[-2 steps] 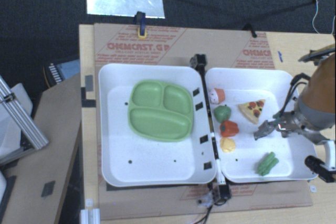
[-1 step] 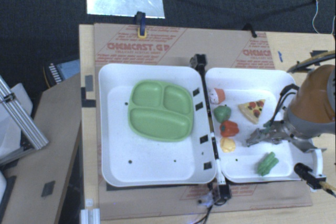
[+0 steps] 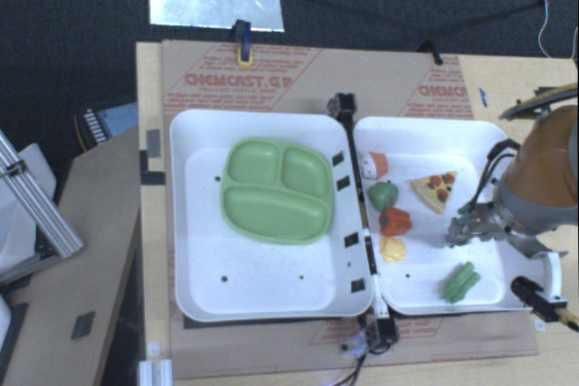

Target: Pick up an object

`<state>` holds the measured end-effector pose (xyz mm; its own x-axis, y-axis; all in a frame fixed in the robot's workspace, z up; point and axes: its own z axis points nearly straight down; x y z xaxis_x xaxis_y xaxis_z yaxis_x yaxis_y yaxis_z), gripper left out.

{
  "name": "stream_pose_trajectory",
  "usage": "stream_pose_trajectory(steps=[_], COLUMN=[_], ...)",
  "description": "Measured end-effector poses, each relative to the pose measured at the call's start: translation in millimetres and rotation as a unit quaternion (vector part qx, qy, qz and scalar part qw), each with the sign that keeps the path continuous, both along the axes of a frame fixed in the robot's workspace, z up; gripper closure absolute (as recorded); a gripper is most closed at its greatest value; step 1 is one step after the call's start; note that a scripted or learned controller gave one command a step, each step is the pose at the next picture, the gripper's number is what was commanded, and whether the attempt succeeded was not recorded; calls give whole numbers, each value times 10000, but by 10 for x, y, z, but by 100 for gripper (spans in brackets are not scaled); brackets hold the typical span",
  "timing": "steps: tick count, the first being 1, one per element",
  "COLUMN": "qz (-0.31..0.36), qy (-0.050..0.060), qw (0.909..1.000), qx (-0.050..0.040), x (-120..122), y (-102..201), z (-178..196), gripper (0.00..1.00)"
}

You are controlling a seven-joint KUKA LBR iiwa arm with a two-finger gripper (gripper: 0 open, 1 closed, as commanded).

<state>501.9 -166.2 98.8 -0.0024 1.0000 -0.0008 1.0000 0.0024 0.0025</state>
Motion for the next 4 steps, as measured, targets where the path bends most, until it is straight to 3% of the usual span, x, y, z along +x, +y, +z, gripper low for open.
stream_pose_trajectory(steps=[2, 3, 4], qz=[12, 14, 38], qy=[-22, -1, -4], qw=[10000, 10000, 10000], qx=[-7, 0, 12], x=[36, 45, 248], y=[50, 50, 538], z=[1026, 1065, 1186], gripper=[100, 100, 100])
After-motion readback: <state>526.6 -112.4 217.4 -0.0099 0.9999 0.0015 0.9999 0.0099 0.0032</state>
